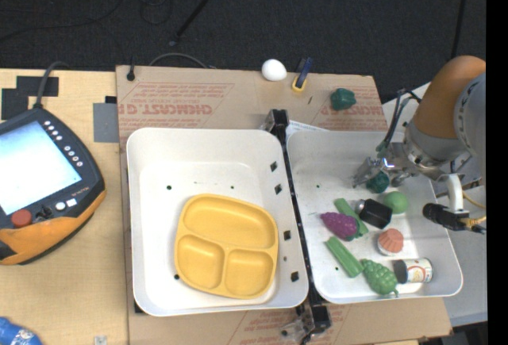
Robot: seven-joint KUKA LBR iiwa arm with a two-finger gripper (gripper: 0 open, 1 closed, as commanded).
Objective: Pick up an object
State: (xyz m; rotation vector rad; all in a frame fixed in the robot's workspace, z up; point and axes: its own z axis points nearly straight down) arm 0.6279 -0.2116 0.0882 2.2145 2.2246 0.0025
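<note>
While its fingers cannot be read as parted or closed, the gripper (379,174) hangs low in the right bin (317,153), just above a green ball (396,201). Near them lie a black piece (375,213), purple grapes (340,224) and a white bottle (414,271). A yellow tray (226,245) sits in the left bin (159,157).

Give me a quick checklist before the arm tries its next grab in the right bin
1. Hand over the right bin: ok, it hangs above the bin's upper right part.
2. Something between its fingers: cannot tell, a dark teal thing sits at the tip.
3. Targets within the bin: ok, purple grapes, black piece, green ball lie close below the hand.
4. Room around a target: not ok, these pieces crowd and touch.
5. Yellow tray out of the way: ok, it lies in the left bin.
</note>
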